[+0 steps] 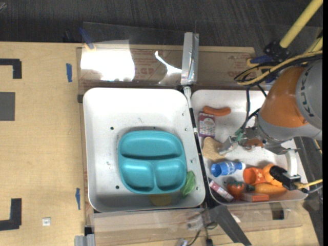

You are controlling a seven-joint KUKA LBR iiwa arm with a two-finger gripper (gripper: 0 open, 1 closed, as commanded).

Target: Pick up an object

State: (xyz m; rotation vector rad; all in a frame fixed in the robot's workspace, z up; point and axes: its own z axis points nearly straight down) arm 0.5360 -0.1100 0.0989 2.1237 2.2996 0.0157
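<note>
Gripper (241, 139), finger state impossible to tell, hangs at right of frame over 1 crowded bin (231, 97), where toys (256, 181) packed together could spoil a grasp.

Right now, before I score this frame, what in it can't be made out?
- Gripper, camera view: small and dark over the right bin, partly under the arm's wrist; jaws open or shut, and any contact with an object, cannot be told.
- Yellow-green item, left bin: mostly hidden under the teal divided tray.
- Green item: tucked beside the tray's right corner, too little shows to name.
- Toys at the right bin's front: overlapping pile, outlines unclear.
</note>
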